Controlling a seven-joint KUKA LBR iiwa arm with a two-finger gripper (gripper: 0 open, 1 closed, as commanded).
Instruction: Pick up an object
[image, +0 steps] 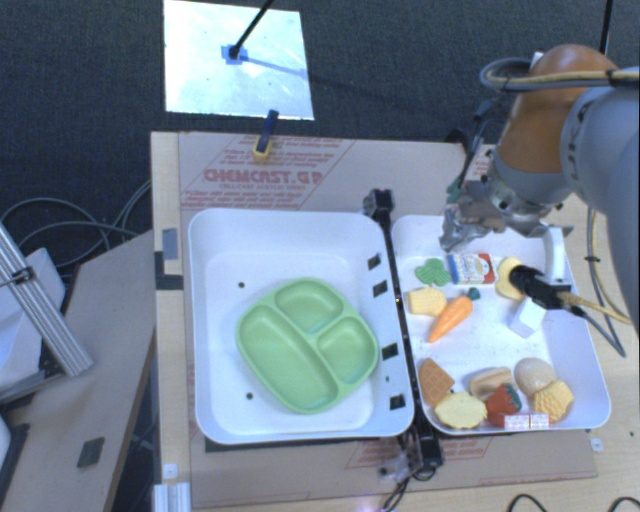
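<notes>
Overhead, wooden bench (250, 165) on dark carpet (80, 90), two white bins (215, 260), end effector (458, 232) over toy food (452, 316), grip seemingly unreadable.

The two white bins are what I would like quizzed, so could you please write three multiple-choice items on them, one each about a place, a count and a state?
1. Where does the green tray lie?
A left bin
B right bin
C bare bench

2. How many compartments has the tray?
A two
B three
C five

3. How does the toy carrot rest?
A lying loose in the right bin
B on the tray
C lifted in the claw

Answers: 1 A, it sits in the left bin. 2 B, one long and two small. 3 A, it lies below the claw, apart from it.
</notes>
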